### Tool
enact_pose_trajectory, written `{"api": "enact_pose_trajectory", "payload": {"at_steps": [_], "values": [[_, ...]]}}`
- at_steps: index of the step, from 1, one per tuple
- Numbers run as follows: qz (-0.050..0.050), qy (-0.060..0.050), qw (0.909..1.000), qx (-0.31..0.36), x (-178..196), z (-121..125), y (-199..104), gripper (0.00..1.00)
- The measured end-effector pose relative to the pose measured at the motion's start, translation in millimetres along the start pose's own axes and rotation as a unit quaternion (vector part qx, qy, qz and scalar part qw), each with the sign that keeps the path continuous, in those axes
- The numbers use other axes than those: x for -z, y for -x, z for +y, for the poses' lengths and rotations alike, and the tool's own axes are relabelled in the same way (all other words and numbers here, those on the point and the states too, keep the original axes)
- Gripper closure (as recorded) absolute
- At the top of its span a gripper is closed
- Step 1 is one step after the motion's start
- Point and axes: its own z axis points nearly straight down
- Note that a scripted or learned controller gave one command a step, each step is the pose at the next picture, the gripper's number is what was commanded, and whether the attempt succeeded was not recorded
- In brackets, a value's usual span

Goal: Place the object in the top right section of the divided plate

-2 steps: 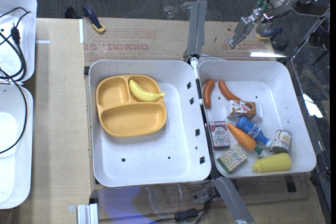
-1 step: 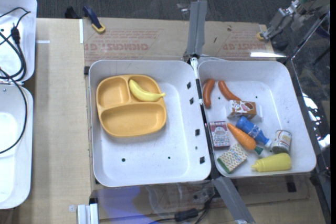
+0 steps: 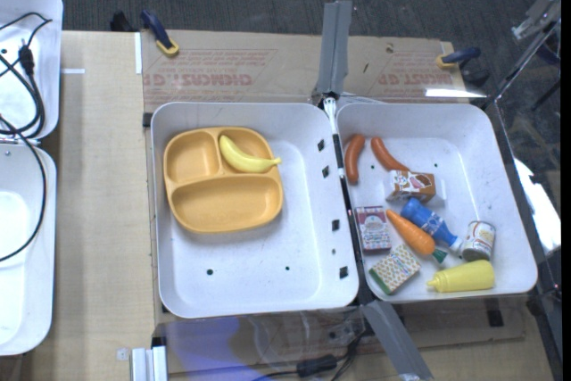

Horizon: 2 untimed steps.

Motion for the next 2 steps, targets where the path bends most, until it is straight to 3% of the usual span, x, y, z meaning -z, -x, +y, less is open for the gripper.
{"api": "enact_pose_trajectory", "payload": {"at_steps": [1,2], "values": [[0.000,0.001,0.9998,-0.021,0.7,-2.8,14.7,0.00],[0.001,0.000,0.9992,-0.040,-6.9,-17.8,11.0,0.00]]}}
